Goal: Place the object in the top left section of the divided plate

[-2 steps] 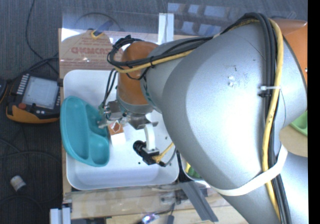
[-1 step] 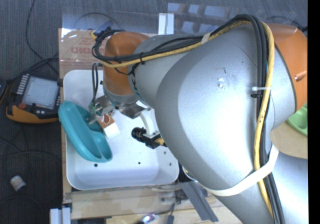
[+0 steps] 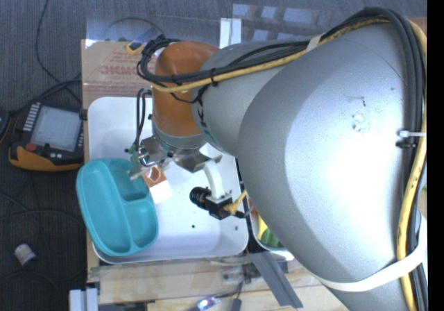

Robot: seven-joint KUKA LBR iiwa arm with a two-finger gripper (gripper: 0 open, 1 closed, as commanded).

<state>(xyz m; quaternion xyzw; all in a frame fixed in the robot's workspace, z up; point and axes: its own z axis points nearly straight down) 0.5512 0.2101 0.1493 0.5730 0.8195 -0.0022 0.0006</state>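
The grey arm with its orange band reaches in from three o'clock and bends down over the white plastic bin (image 3: 111, 129), its two-finger gripper (image 3: 147, 167) closed on a small orange-and-white block (image 3: 157, 183) at the two o'clock rim of the teal divided plate (image 3: 114, 209).

Your widest open room is the white floor of the left bin (image 3: 194, 233), below and right of the end effector (image 3: 142, 162), as far as the bin's lower rim. The teal divided plate (image 3: 114, 209) fills the bin's lower left corner, its raised rim and inner dividers standing as low walls. The end effector hangs at the plate's upper right edge, with a small orange-and-white object (image 3: 157, 181) just beside it. A black fitting (image 3: 208, 202) with a white bracket juts over the bin's middle. The grey arm (image 3: 326, 143) covers everything to the right.
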